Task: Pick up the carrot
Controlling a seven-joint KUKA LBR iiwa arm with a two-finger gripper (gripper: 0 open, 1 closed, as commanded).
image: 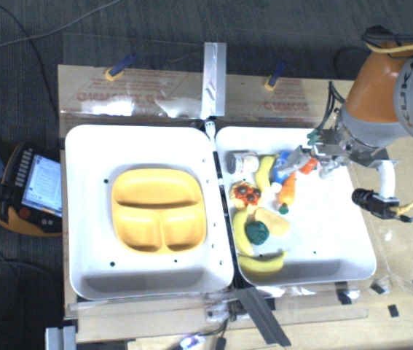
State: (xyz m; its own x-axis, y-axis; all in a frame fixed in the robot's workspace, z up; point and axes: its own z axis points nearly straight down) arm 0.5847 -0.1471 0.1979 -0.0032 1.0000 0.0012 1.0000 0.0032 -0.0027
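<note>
Orange carrot [288, 188] lying in the right white bin [337, 257] among toy foods.
The carrot sits in the bin's far half, beside a yellow banana [264, 172]; the claw [321, 157] hovers just right of it, its grip state unclear. The left bin [89, 195] holds a yellow divided tray [159, 208].

Bins [89, 268] glossy white plastic; yellow tray [159, 210] smooth plastic (semi-matt); carrot [287, 189] shiny plastic; floor [46, 20] rough carpet.
</note>
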